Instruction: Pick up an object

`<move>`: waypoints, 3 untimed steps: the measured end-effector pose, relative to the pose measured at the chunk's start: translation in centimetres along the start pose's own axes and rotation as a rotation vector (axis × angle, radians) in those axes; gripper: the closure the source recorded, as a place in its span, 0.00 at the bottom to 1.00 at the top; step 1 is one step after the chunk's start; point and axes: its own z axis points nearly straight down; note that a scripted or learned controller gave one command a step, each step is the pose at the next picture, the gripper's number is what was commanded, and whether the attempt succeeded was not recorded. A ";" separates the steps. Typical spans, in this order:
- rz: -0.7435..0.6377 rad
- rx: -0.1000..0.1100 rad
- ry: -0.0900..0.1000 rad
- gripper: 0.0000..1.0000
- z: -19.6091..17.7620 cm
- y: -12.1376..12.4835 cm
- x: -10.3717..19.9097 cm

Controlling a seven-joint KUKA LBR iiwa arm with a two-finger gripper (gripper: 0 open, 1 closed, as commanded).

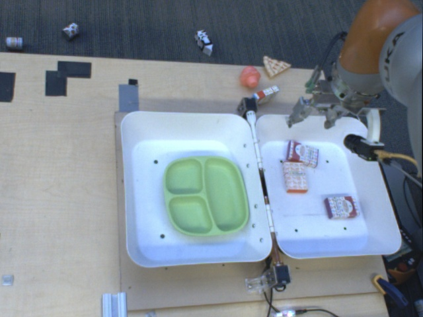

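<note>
Light wooden bench [59,197] bearing two shallow white plastic bins side by side: left bin [142,177] and right bin [377,233], their inner rims touching near the bench's middle. Black tape patches [66,76] lie along the far edge toward the left corner. A small grey upright block [129,98] stands just beyond the left bin's far-left corner.
</note>
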 end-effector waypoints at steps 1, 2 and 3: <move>0.000 -0.003 -0.001 0.00 10.9 -2.1 -2.7; -0.002 -0.008 -0.002 1.00 9.7 -1.9 -2.6; 0.003 -0.001 -0.004 1.00 6.9 -6.0 -11.8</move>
